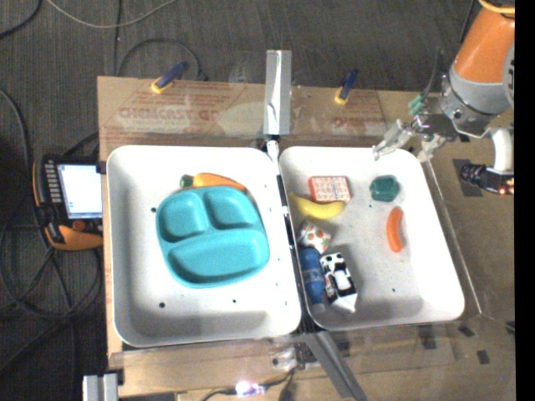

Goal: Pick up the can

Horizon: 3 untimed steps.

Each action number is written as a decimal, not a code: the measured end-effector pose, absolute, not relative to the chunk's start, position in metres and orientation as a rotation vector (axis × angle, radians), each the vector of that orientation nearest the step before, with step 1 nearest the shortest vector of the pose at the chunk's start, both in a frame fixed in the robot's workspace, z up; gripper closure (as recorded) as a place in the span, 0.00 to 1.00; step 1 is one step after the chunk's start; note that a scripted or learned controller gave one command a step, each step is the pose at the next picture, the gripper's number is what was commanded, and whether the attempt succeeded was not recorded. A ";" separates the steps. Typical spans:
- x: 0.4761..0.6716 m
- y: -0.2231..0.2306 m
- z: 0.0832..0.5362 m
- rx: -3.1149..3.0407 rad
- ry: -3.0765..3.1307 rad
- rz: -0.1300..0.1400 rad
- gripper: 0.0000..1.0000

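Can, the small dark-green round tin (pixel 384 189), sits at six o'clock from your open, empty hand (pixel 407 143); lower straight over it.

We see our grey arm (pixel 485 53) with its orange band reaching in from the upper right, the gripper (pixel 407 143) angled down-left, its two fingers spread apart.

Teal tray (pixel 216 234), yellow banana (pixel 316 208), orange carrot (pixel 394 229)
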<state>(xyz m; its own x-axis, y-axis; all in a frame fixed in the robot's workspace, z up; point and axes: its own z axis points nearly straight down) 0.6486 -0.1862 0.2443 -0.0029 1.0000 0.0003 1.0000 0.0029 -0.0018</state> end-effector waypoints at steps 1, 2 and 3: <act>0.600 -0.205 0.101 -2.229 -2.212 -0.001 0.00; 0.600 -0.205 0.101 -2.229 -2.212 -0.001 0.00; 0.654 -0.181 0.097 -2.433 -1.988 0.005 0.00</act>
<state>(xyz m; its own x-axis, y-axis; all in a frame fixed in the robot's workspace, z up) 0.6544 -0.1809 0.0966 0.1991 0.9800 -0.0031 0.9800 -0.1991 -0.0016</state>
